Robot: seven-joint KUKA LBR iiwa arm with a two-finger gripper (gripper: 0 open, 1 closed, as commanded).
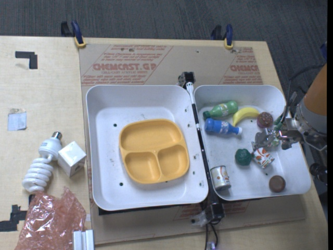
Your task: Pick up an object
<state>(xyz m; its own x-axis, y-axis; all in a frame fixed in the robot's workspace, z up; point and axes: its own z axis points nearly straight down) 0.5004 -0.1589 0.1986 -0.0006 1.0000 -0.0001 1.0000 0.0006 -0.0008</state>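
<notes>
A robot gripper [266, 139] hangs low in the right bin [291, 189], just above a small red-and-white carton [263, 158]; its finger state is unclear.

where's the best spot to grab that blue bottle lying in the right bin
Probably the wide body of the blue plastic bottle, not its narrow white cap end. It lies on its side, so come straight down with the pincer closing across its width. The yellow banana sits close above it.
</notes>
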